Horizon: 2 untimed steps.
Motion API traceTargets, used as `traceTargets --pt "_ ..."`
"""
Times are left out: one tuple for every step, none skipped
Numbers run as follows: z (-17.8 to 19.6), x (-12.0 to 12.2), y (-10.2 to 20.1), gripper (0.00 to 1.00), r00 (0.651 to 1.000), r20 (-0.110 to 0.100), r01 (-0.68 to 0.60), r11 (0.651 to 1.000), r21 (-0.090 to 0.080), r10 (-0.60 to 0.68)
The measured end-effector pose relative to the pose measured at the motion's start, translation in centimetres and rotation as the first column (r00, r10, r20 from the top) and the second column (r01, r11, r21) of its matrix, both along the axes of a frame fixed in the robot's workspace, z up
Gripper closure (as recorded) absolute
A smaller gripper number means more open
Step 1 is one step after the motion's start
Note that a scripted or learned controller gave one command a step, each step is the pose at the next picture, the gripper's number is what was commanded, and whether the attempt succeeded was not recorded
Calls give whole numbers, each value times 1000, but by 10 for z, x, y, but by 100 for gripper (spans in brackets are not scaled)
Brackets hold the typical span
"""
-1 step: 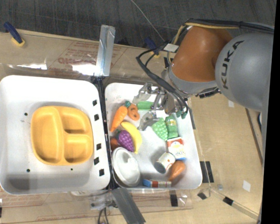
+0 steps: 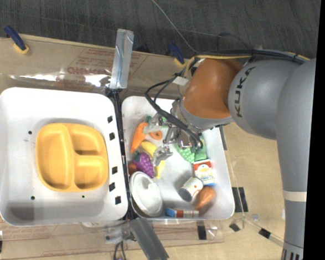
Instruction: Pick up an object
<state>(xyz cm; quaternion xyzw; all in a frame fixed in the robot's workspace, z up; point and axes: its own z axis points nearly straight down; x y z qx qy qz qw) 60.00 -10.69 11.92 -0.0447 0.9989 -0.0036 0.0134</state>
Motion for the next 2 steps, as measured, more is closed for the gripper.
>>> traceTargets --pt "-8 -4 6 0 986 8 169 986 2 -169" --pt "-11 -19 -3 0 947 6 320 947 9 -320"
